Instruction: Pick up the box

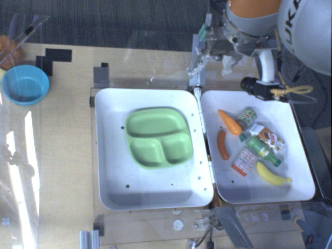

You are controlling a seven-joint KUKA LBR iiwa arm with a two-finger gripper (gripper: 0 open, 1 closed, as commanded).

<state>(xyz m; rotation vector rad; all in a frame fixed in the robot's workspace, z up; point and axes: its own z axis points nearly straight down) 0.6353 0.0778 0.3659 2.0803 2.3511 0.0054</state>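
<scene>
2 white bins [104, 191] on a pale wooden bench [52, 154]; gripper [199, 69] finger state unclear.

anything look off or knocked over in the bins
Nothing spilled or damaged. The right bin holds a loose jumble: bottle lying across a box, a can on its side, carrot, sausage, banana. The green tray sits flat in the left bin.
</scene>
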